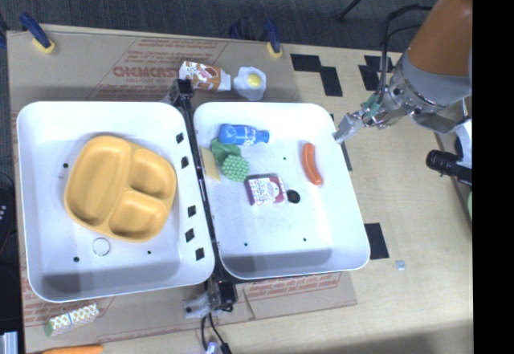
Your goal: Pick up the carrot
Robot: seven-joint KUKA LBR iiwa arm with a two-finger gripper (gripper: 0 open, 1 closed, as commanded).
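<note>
The carrot (312, 163), a short orange-red stick, lies in the right-hand white bin (337, 244) near its right wall, running roughly front to back. My gripper (350, 125) hangs over the bin's upper right corner, just outside the rim, up and to the right of the carrot and apart from it. Nothing is seen held in it. The grey arm with its orange band (442, 31) reaches in from the right.
The right bin also holds a blue bottle (241, 135), a green knobbly piece (234, 166) and a maroon packet (264, 189). A yellow divided plate (120, 186) lies in the left bin (40, 264). A small carton (201, 75) and a white-yellow item (250, 82) sit behind the bins.
</note>
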